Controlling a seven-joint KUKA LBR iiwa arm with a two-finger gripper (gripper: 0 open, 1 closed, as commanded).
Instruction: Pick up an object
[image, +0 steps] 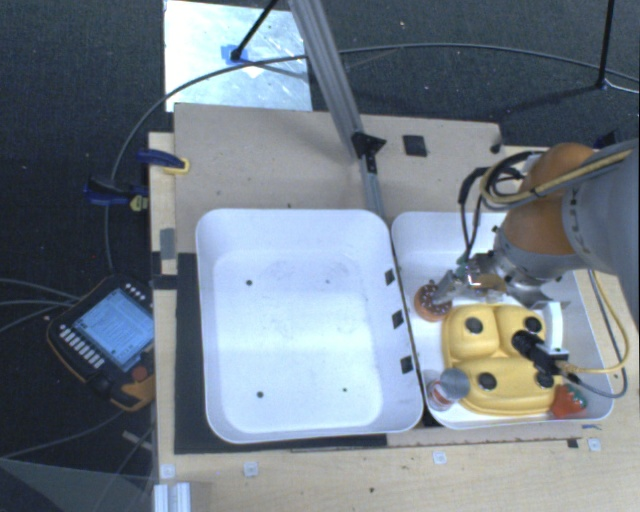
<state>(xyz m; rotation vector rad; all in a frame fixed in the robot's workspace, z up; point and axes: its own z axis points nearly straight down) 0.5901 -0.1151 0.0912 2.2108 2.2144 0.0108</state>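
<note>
The arm hangs low over the right bin (420, 235), at three o'clock on the table (300, 160), so this looks like the reach-down step. I cannot tell the claw's (470, 280) state. Candidates lie below it: one yellow moulded toy (490, 360), one small brown ring (432, 300), one grey knob (452, 383), one red piece (568, 402). Next comes a centred descent and closing. Two bins; the left bin (290, 320) lies at nine o'clock.

Plastic bins on a matt board bench

Both white bins (300, 225) look like smooth, faintly glossy plastic; the bench (280, 160) beneath is matt tan board, like fibreboard. The yellow toy (490, 345) is shiny moulded plastic, the arm's orange band (550, 200) glossy, and the floor (70, 90) dark rough carpet
</note>
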